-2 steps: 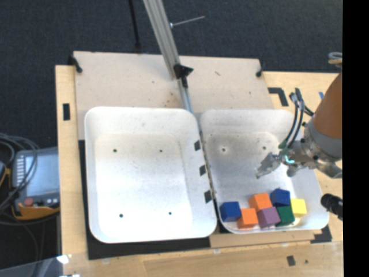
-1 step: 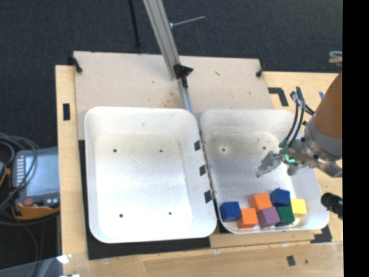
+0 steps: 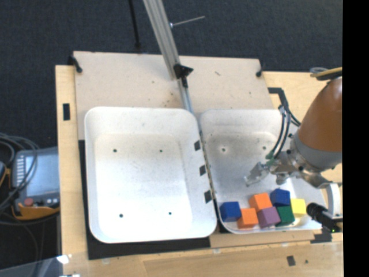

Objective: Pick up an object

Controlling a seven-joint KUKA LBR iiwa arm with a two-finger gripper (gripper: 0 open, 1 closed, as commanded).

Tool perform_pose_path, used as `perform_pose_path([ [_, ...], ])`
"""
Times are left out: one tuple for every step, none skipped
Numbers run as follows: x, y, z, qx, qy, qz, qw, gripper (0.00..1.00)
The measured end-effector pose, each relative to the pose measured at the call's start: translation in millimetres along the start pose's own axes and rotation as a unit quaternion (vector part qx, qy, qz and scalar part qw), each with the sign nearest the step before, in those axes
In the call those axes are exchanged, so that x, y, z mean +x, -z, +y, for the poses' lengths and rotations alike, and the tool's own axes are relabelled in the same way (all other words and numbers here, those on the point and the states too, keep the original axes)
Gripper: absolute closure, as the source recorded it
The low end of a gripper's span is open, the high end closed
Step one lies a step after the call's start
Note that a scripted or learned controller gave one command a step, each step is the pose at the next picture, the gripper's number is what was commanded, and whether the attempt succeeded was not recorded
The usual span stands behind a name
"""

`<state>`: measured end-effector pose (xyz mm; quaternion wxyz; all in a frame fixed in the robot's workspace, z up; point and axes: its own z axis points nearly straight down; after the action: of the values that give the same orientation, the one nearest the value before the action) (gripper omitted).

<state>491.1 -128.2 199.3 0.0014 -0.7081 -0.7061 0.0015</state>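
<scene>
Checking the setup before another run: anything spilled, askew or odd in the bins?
Nothing stands out. The blocks all lie inside the right bin, bunched in its near corner, none over the rim. The gripper hovers just above them.

The arm (image 3: pixel 323 126) has a broad orange band above a grey wrist collar; black cables loop along its side (one greenish), and a pale metal gripper (image 3: pixel 259 173) sits below.
</scene>
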Motion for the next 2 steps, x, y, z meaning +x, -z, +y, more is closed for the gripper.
perform_pose_path([
  [5.0,-59.5,-1.8,-0.002,0.001,-0.001,1.0,0.0],
  [2.5,-101.3,1.2,-0.007,0.0,-0.003,1.0,0.0],
])
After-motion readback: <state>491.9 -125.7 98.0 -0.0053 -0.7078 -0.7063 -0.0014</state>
